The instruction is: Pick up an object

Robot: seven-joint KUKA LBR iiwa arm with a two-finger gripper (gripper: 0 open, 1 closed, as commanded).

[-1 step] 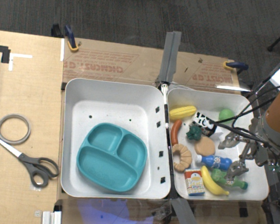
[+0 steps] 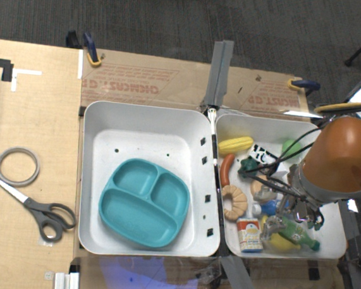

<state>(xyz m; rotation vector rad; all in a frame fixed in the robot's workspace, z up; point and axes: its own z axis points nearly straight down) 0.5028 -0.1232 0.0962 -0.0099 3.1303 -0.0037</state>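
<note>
The right bin [image 2: 233, 121] holds a heap of toy food: a yellow corn cob [image 2: 236, 144], a red sausage [image 2: 226, 169], a tan croissant [image 2: 234, 201], a small white carton with a red label [image 2: 250, 235], and green and yellow pieces [image 2: 290, 237]. The arm's orange band [image 2: 338, 156] hangs over the bin's right half. Below it, my gripper [image 2: 290, 216] reaches down among the items near the front right of the heap. The wrist and cables cover its fingers.
The left bin [image 2: 100, 120] holds a teal divided plate [image 2: 144, 201]. On the bench to the left lie scissors [image 2: 37, 210] and a roll of tape [image 2: 18, 166]. A grey post [image 2: 219, 71] stands behind the bins, with clamps on the cardboard's back edge.
</note>
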